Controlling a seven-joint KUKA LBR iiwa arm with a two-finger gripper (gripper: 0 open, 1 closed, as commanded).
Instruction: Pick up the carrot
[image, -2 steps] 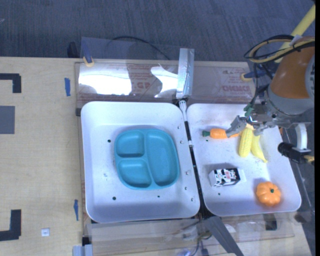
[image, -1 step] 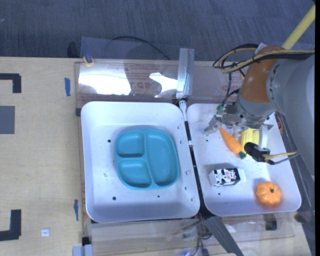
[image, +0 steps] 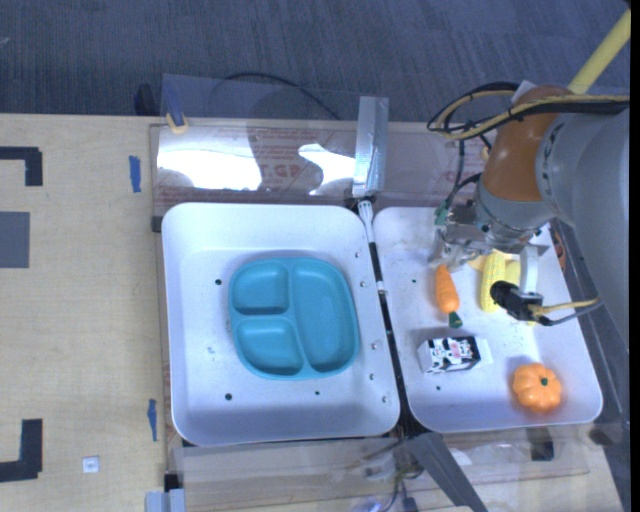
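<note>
The arm reached in from the right of the frame, and its gripper (image: 458, 250) hung low over the right bin (image: 575, 400), directly above the upper end of the carrot (image: 446, 290). The carrot lay in the upper left part of that bin, its orange body pointing up the frame and its green tip down. Whether the fingers were spread or pressed together could not be told; the wrist hid them. Nothing showed the carrot between them.

Judged step: the approach, with the grasp not yet made. The next move would call for a short descent centred on the carrot's body and a closure across its narrow width, clear of the corn cob (image: 497, 278) just to its right.

Count, right bin: one carrot, one corn cob, one small black-and-white carton (image: 452, 353), one orange pumpkin (image: 537, 386). Left bin (image: 190, 240): one teal divided plate (image: 294, 316) of three compartments. Bins: two.
</note>
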